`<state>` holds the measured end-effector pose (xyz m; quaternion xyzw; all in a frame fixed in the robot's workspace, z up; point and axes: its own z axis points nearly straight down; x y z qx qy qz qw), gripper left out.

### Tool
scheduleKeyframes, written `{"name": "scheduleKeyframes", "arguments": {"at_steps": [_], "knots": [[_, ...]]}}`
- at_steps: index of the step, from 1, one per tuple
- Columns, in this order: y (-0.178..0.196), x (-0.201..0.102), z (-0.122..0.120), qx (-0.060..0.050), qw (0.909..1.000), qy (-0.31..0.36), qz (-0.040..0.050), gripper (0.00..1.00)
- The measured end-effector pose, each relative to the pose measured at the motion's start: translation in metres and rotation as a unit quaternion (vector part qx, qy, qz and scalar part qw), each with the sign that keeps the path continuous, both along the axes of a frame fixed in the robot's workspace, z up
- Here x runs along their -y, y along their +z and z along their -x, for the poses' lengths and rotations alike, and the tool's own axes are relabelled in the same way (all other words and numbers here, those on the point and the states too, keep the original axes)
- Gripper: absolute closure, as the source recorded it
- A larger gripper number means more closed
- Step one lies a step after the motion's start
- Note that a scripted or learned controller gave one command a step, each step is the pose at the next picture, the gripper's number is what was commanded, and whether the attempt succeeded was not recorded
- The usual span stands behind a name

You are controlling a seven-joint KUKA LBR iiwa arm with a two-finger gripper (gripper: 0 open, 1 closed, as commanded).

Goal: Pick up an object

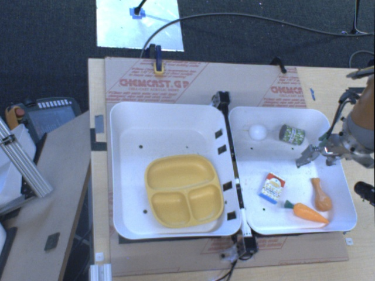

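Observation:
The right bin (258, 224) holds a white ball (257, 132), a green can on its side (292, 134), a small red and white box (272, 188), an orange carrot (307, 213) and a tan drumstick-shaped toy (320, 195). My gripper (316, 155) hangs over the right side of this bin, just below the green can and above the drumstick toy. Its two fingers (305, 157) are spread apart with nothing between them.
The left bin (126, 122) holds a yellow plate with three compartments (183, 189). A black divider clip strip (227, 151) runs between the bins. A tablet (50, 116) and an aluminium rail (23, 163) lie off the bench at left.

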<state>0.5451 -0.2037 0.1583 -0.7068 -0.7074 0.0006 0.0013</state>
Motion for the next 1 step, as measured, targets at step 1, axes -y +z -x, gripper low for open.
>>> {"name": "scheduleKeyframes", "arguments": {"at_steps": [1], "knots": [[-0.0432,0.0018,0.005,0.0,1.0,0.0,0.0002,0.0]]}}
